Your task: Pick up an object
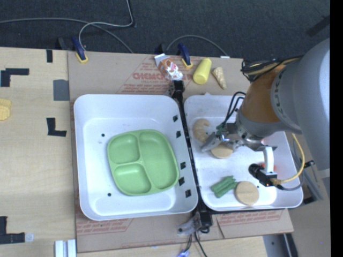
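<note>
Underneath everything, a pale wooden bench (pixel 32 143) is carrying a brown cardboard sheet (pixel 123 79), and beyond its far edge a dark carpeted floor (pixel 214 9) is showing, with thin cables (pixel 107 25) trailing across it. Two shallow white bins are sitting side by side on the cardboard. The left bin (pixel 88 116) is holding a green divided plate (pixel 142 161) near its middle. The right bin (pixel 284 199) is holding a round tan piece (pixel 201 127) near its left wall, a second tan piece (pixel 222 151) just beside it, a green pod-shaped toy (pixel 223 186) toward the near side, and a flat tan disc (pixel 247 193) just beside that.

The grey arm (pixel 300 95), with its orange band (pixel 260 98), is reaching in from the right and hanging over the right bin. The gripper (pixel 214 141) is sitting low between the two tan pieces, its tip lying against or just above them; whether it is parted or closed cannot be told, and nothing is visibly held.

Behind the bins, on the cardboard, a yellow bottle-shaped toy (pixel 202 71), a pale cone (pixel 220 77) and a small printed carton (pixel 168 67) are lying close together, with two blue clamps (pixel 80 51) gripping the far edge.
</note>
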You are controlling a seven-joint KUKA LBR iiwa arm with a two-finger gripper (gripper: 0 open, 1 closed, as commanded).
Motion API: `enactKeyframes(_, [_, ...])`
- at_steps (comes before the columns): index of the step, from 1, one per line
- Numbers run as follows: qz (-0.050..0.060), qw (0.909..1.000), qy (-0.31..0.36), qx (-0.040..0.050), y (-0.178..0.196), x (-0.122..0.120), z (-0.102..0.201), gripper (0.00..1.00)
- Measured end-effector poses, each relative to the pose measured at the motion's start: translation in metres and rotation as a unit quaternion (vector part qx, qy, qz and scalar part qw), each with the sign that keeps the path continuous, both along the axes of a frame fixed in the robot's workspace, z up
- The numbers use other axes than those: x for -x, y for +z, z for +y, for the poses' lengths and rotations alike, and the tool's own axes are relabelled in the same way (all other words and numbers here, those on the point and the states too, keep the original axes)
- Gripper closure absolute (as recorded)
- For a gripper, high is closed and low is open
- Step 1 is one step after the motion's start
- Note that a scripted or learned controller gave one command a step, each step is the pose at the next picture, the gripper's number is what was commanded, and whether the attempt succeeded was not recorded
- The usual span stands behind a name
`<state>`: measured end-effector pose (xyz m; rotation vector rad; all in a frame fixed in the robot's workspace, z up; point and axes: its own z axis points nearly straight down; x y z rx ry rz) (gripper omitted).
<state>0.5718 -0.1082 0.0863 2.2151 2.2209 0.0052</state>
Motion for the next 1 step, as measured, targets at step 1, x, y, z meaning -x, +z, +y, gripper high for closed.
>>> enactKeyframes(1, [0.002,1.0000,0.000,0.0003,0.0088,0.0009,-0.0004,1.00])
